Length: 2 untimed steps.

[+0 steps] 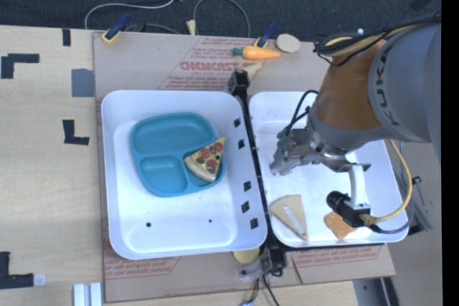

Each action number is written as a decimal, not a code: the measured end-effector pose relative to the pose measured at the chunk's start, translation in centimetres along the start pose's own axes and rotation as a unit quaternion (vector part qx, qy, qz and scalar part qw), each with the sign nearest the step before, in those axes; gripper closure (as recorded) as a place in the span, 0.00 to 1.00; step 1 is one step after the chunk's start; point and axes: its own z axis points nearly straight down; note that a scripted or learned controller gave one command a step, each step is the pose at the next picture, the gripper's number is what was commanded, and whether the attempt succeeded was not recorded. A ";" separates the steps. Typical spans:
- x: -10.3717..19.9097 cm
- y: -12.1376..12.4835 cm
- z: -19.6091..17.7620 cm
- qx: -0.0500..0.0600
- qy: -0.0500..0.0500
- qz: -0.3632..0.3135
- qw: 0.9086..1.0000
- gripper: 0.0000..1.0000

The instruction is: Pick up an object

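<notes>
Grey gripper (281, 158) hangs low in the right bin (272, 111); whether it's spread, I cannot tell. Next: drop onto the tan wedge (290, 214).

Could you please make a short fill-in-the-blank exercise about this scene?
1. The pizza slice lies on the ____ tray.
2. The tray sits in the ____ bin.
3. The gripper hangs over the ____ bin.
4. The carrot lies ____ both bins.

Missing words: blue; left; right; outside
</notes>
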 end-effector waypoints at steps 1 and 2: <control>-4.5 1.8 -7.1 -0.005 -0.002 0.002 1.000 1.00; 0.7 7.7 -8.5 -0.004 0.000 -0.003 1.000 1.00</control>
